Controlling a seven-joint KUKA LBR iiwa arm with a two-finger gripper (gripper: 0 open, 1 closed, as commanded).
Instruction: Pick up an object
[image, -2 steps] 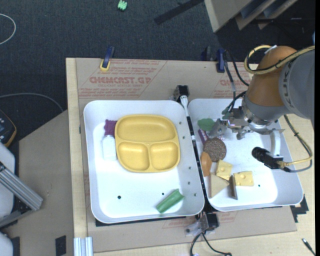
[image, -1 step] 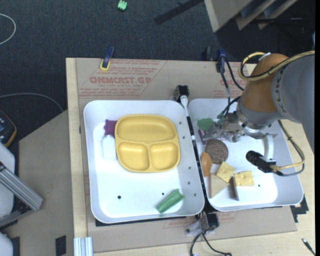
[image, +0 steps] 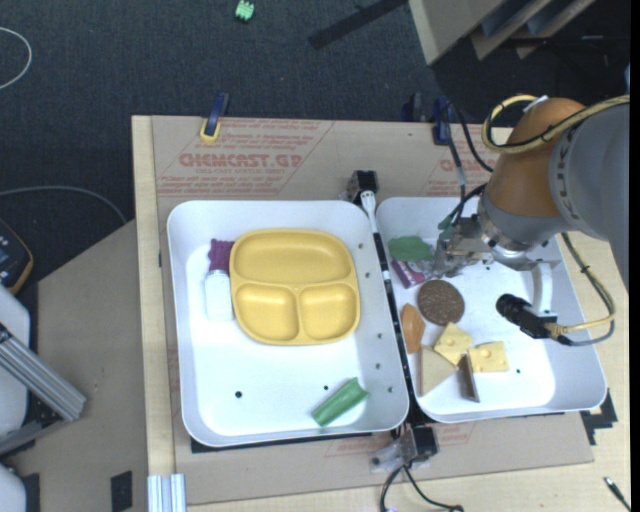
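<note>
**Arm low over the right bin, nothing picked yet**

Nearest the camera, the front rims of the two white bins run along the bench; the left bin (image: 200, 400) is well to the pincer's left, the right bin (image: 575, 385) under and around it. Biggest piece on view is the grey arm (image: 590, 165) with its orange band, then the yellow divided tray (image: 295, 285) far left of the pincer. The pincer (image: 452, 250) hangs low at the back of the right bin; whether it is apart or together I cannot tell from here.

Just below it sits a brown round disc (image: 440, 300), a likely target: it looks stiff, light and flat, so I'd take it across its edges. Beside the pincer's left lies a green flat piece (image: 408, 247). Further toward the front are yellow cheese-like blocks (image: 478, 352), probably light and rigid, with square sides good for pinching. An orange piece (image: 412, 325) lies left of the disc. A green stick (image: 338, 402) lies far off in the left bin.
</note>
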